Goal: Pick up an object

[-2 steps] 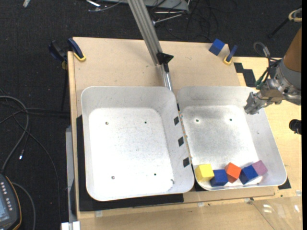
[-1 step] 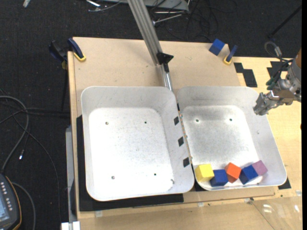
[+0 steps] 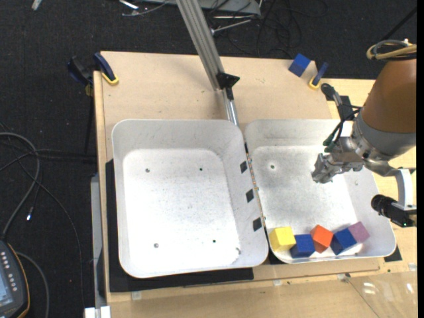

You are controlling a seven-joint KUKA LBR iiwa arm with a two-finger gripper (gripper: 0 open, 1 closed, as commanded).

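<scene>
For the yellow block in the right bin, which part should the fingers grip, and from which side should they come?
Probably from above. The yellow block lies at the left end of the row along the near wall of the right bin, with a blue block touching its right side. Its far and near faces look freer, so grip across those, though the near wall leaves little room.

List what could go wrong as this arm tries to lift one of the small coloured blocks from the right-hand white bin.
1. The yellow block, two blue blocks, orange block and purple block crowd together, so fingers may jam or nudge neighbours.
2. They sit against the right white bin's near wall, risking a collision.
3. The gripper hangs away from them, over bare floor.
</scene>
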